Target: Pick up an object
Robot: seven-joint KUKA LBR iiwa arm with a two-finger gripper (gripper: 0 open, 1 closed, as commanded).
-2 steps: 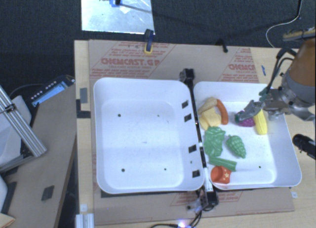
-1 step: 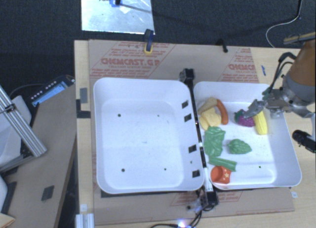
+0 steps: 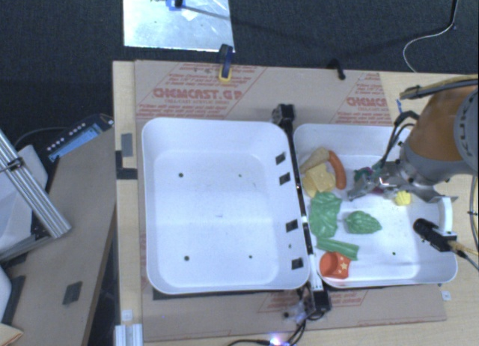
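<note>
green leafy toy [image 3: 362,223] just below fingers [image 3: 364,186]

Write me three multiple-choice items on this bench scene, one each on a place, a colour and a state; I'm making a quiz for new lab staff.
1. Which bin holds the toy food?
A. the left bin
B. the right bin
C. both bins

2. What colour is the small piece beside the gripper?
A. yellow
B. blue
C. purple

3. How does the gripper stand to the food?
A. lifting the red piece high
B. low over the right bin, holding none that shows
C. resting in the left bin

Answers:
1 B, the food lies in the right bin.
2 A, the small piece is yellow.
3 B, the gripper sits low beside the orange sausage, with nothing seen between its fingers.
</note>
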